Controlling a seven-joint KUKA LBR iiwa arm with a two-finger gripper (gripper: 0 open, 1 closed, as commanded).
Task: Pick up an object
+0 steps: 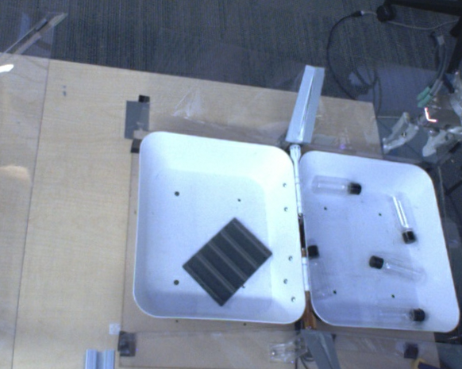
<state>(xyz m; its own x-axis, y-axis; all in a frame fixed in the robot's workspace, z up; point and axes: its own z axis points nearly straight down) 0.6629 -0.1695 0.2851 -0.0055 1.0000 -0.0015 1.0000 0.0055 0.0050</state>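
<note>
- Pincer (423,133): two pale fingers, spread apart, nothing between them; hovering past the far right corner of the right-hand shallow white bin (442,236), outside its rim.
- Step in hand, judged: approach, no grasp yet. Best done by swinging in over the bin, turning the wrist so the fingers straddle a tube across its width, then dropping straight down.
- Nearest candidates: clear plastic tube with black cap (336,185), near the bin's far edge, long axis lying left-right, cap toward the right; second clear capped tube (401,217), long axis running far-to-near, cap at the near end.
- Further tubes: one mid-bin (392,266), one by the near edge (402,315).
- Left-hand white bin (157,214): dark ribbed rectangular plate (227,261), lying flat, set diagonally.
</note>
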